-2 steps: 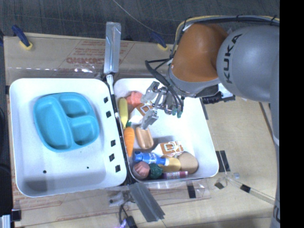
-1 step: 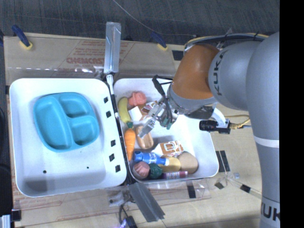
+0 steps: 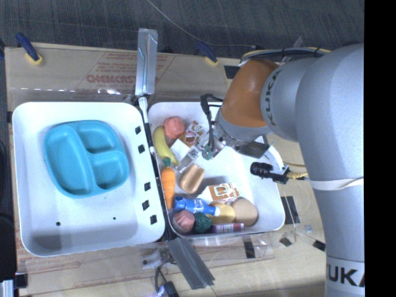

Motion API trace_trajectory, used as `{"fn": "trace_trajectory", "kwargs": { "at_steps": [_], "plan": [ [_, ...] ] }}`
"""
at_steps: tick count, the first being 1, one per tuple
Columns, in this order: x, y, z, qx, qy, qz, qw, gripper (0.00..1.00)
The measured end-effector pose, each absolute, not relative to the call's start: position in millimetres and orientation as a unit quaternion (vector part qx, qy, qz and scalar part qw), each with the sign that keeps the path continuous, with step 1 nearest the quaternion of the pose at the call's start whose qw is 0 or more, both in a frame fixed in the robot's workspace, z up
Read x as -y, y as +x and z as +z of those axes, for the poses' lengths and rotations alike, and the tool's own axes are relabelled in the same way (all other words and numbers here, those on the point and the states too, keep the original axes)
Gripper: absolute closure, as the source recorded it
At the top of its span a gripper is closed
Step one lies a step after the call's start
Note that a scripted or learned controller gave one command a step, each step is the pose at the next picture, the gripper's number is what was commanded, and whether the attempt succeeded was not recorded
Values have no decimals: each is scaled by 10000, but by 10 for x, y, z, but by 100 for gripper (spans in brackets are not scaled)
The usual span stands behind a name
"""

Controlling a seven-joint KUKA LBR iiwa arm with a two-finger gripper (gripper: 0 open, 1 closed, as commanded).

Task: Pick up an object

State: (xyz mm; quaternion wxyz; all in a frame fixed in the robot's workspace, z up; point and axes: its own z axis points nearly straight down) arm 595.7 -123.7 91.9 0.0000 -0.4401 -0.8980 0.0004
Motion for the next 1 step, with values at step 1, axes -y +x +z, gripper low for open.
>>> {"fn": "trace_trajectory", "kwargs": {
  "at_steps": [1],
  "plan": [
    [1399, 6426, 879, 7832, -6210, 116, 299, 0]
  ]
}}
